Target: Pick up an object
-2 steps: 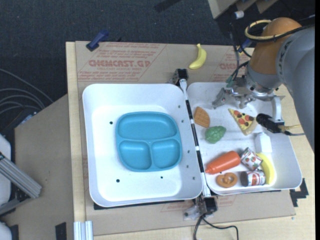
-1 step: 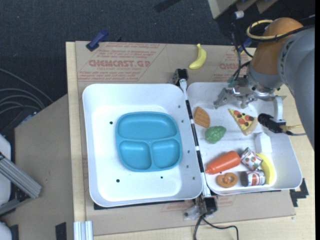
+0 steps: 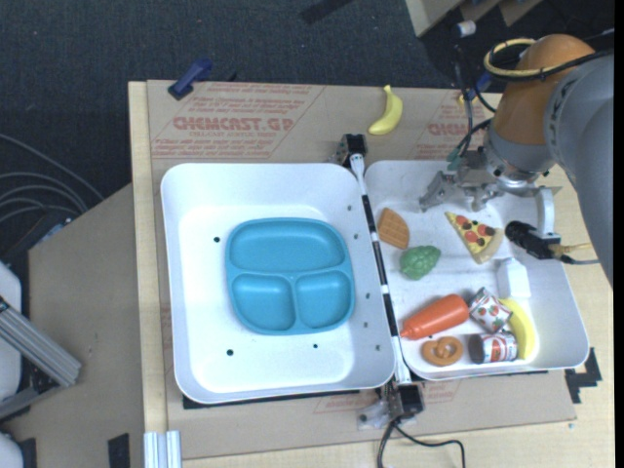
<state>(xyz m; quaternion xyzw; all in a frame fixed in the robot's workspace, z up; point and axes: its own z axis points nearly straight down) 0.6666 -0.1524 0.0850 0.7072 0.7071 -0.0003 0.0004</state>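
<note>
My gripper (image 3: 456,193) hangs over the far part of the right bin (image 3: 570,305), open, with nothing between its fingers. Just in front of it lie a pizza slice (image 3: 475,235), a brown bread piece (image 3: 394,228) and a green broccoli (image 3: 420,260). Nearer the front of that bin are an orange carrot (image 3: 436,315), a small can (image 3: 487,310), a second can (image 3: 497,347), a yellow banana (image 3: 524,330), a round brown piece (image 3: 443,350) and a white block (image 3: 514,281).
The left bin (image 3: 195,339) holds a blue divided plate (image 3: 289,273). A second banana (image 3: 387,112) lies on the bench behind the bins, and a blue object (image 3: 189,79) sits at the bench's far left corner.
</note>
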